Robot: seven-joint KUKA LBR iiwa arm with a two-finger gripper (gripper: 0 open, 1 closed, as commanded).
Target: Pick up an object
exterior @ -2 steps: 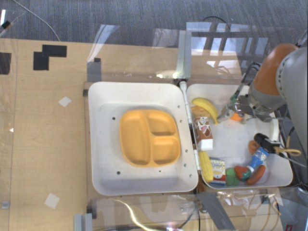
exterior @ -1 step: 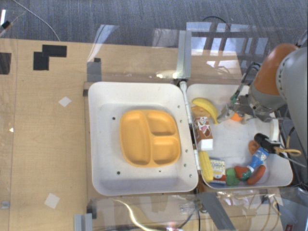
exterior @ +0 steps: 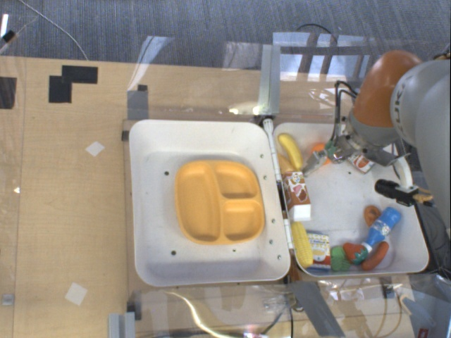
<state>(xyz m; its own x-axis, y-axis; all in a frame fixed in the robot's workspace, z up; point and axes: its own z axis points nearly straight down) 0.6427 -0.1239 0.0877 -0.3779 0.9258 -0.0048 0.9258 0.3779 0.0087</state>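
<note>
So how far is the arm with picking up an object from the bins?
Done so far: the end effector is down in the right white bin, near the yellow banana. In hand: nothing can be seen between its tips. Left: grasp and lift an item. The yellow divided plate lies alone in the left white bin; the blue bottle lies apart from the end effector.

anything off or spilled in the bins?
Nothing stands out. The yellow tray lies flat in the left bin; banana, corn and blue bottle all sit inside the right bin.
</note>
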